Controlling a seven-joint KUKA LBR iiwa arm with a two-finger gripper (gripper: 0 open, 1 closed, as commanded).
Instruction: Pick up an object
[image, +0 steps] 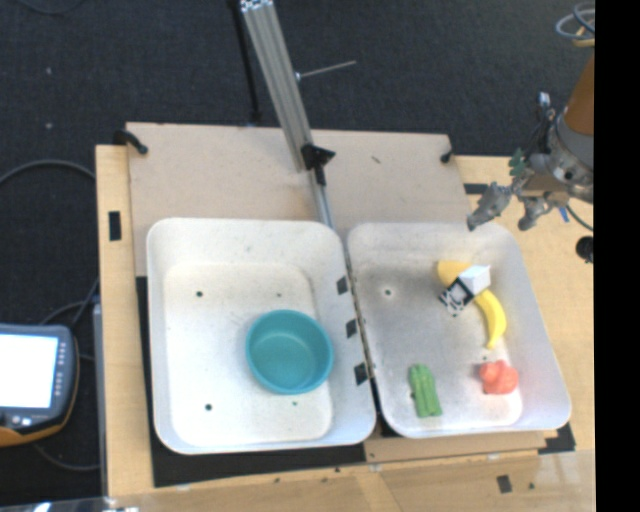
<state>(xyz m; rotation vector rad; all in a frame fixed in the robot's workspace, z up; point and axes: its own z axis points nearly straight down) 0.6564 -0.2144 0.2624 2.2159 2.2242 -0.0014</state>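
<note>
open tool (507, 207) above right bin's (400, 250) far edge, banana (490, 315), green block (425, 390), teal bowl (289, 349) in left bin (180, 250)

Pickable objects: five total, four in right white bin (530, 300), one in left.
Landmark = curved yellow banana (491, 316), upper right of that bin, lying flat. Small white-and-black block (463, 288) touching its upper-left end, yellow piece (450, 269) just above that. Red-orange lumpy toy (498, 377) just below banana. Green ridged block (425, 390) lower-left. Teal round bowl (289, 350) upright, well left, in other bin.
</note>
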